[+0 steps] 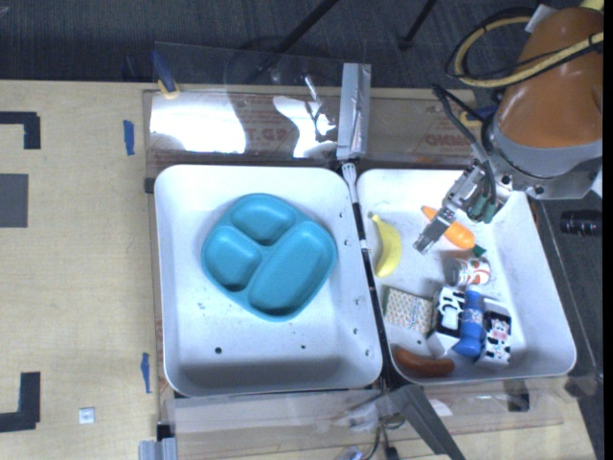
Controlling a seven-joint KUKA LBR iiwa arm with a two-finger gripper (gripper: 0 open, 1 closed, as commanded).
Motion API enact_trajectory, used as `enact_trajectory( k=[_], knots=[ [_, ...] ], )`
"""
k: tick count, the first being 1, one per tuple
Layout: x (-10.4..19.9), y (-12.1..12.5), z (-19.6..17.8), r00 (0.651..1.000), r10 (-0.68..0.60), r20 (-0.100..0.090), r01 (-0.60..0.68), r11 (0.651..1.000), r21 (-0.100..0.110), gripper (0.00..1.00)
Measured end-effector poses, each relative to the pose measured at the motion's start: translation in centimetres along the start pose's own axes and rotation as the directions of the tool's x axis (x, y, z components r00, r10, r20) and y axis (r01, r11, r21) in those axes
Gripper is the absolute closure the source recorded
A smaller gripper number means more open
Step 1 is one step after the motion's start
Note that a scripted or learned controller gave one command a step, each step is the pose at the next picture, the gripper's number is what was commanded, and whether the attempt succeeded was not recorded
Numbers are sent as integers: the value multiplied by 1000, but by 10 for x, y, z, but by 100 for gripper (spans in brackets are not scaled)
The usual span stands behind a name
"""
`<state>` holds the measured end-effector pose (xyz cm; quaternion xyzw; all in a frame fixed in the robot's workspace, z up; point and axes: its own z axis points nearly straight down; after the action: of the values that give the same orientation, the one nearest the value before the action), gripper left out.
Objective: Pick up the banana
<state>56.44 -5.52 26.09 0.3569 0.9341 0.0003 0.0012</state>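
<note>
Gripper (433,234), grip state unclear, hovers just right of the banana (387,245); approach step, needs shifting left and descending.

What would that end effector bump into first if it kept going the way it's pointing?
Probably the banana. The end effector slants down-left over the right bin, and the banana lies just beyond its tip. Its height above the bin is unclear.

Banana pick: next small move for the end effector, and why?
Probably shift toward the left edge of the camera view and slightly down-frame, to centre over the banana. The end effector sits beside it, over the carrot, with nothing between its fingers. The banana lies close against the right bin's left wall.
</note>
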Motion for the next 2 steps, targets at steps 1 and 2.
enact_trajectory(
  k=[1,2],
  knots=[
    [68,0,79,983,-184,-5,184,983,2,0],
    [-1,-2,79,989,-145,-1,145,989,0,0]
  ],
)
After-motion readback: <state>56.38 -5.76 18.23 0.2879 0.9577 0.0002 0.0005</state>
